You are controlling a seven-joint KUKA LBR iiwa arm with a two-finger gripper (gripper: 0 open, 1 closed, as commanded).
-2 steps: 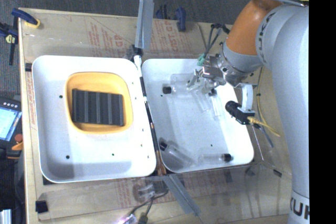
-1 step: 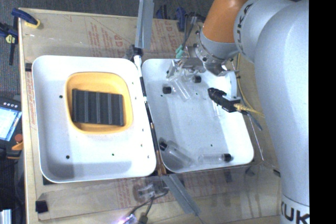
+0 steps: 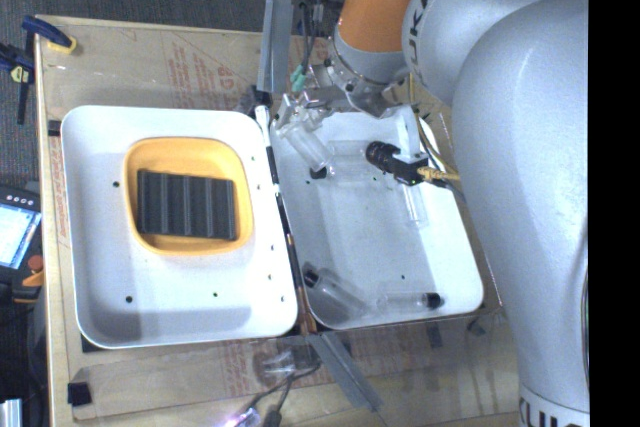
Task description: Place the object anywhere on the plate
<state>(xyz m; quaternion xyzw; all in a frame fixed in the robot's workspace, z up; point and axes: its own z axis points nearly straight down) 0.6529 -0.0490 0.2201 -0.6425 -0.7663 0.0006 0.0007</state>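
Dark grey ridged rectangular block [image 3: 188, 205] on rounded yellow plate [image 3: 185, 153]

Block lies flat mid-plate, in left shallow white bin [image 3: 100, 295]. Two-finger gripper [image 3: 300, 120] over far left corner of right white bin [image 3: 370, 245]; how open, cannot tell.

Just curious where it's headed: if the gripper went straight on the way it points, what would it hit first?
Most likely the white floor of the right bin, near its far-left corner, where the gripper points down; depth is unclear.
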